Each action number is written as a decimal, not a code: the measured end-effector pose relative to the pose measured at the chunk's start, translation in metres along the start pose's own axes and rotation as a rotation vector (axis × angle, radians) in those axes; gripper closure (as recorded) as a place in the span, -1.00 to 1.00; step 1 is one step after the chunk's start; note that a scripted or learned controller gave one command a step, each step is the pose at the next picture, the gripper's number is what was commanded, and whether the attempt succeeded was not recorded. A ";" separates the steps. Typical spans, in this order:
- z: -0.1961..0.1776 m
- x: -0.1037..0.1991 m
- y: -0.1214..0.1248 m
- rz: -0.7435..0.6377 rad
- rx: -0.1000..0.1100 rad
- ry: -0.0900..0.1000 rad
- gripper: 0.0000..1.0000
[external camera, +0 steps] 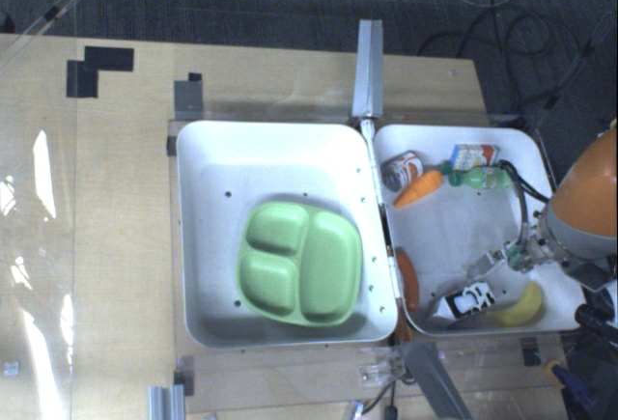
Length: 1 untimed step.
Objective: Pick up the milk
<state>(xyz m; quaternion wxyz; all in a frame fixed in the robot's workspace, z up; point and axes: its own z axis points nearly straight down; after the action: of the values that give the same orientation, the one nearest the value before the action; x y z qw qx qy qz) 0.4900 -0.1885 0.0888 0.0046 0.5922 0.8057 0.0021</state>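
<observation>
Camera view, from the left: a green divided plate (300, 263) lies in the left bin (198, 215), well away from the work. In the right bin (463, 225), a can (401, 169) and a carrot (418, 188) sit near the far wall, a red thing (408, 279) hugs the left wall, and the milk (471, 299), a small black-and-white carton, lies near the front edge. A banana (517, 306) lies just beside it and could be nudged or caught instead. The tool (499, 261) hovers just above the milk; its spread I cannot tell.
</observation>
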 end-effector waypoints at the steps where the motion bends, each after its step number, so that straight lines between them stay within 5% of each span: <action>1: 0.000 0.052 0.062 0.017 -0.005 0.001 -1.00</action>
<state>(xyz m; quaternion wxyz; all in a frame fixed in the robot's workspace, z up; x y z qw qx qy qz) 0.5336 -0.1200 0.0894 0.0059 0.5991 0.8007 0.0044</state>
